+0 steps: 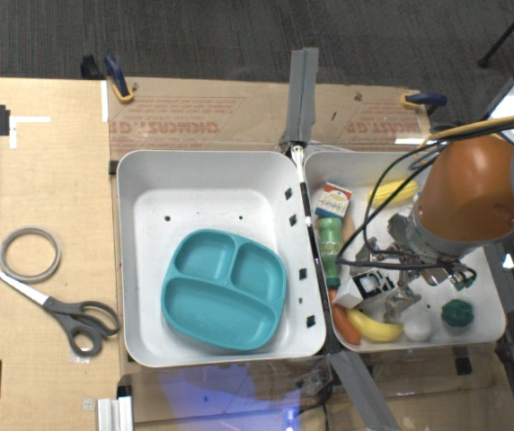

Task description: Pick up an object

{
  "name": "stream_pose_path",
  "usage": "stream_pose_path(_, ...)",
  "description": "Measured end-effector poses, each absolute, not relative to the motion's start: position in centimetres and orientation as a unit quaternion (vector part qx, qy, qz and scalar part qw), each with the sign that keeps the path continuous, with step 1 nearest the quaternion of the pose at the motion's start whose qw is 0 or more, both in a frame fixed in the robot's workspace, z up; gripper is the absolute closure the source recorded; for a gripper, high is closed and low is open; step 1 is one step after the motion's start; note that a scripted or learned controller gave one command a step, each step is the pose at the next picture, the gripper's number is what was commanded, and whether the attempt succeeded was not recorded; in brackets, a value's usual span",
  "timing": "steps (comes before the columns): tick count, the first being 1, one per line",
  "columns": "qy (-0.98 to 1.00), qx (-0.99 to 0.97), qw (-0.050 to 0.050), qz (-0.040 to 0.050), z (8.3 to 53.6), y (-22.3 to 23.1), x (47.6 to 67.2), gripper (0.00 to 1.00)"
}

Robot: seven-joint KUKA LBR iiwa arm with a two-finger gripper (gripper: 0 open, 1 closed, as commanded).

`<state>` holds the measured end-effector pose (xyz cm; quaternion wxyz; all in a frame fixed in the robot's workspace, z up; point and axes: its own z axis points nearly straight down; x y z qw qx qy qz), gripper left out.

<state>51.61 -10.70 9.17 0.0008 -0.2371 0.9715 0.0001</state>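
The right bin (365, 153) holds several small items. A yellow banana (374, 327) lies at its front beside an orange carrot-like piece (346, 324), a white ball (417, 329) and a dark green round object (457, 312). A green bottle (330, 241) and a small printed box (332, 199) lie along the left wall, with a yellow item (390, 192) behind them. My gripper (399, 302) hangs low in this bin, just above the banana and the ball and beside a black-and-white item (371, 283). The arm's orange band (468, 191) hides the bin's right part.
The left bin (203, 162) holds a teal divided plate (225, 290). Scissors (68, 312) and a roll of tape (30, 252) lie on the wooden bench at the left. A grey divider bar (302, 97) runs between the bins at the back.
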Motion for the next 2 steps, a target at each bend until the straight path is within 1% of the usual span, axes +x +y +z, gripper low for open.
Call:
stream_pose_path(1,0.979,-0.202,0.002,0.0003,9.2,-9.9,54.1,0.00)
stream_pose_path(2,0.986,-0.165,0.002,0.0002,9.2,-10.8,50.4,0.00)
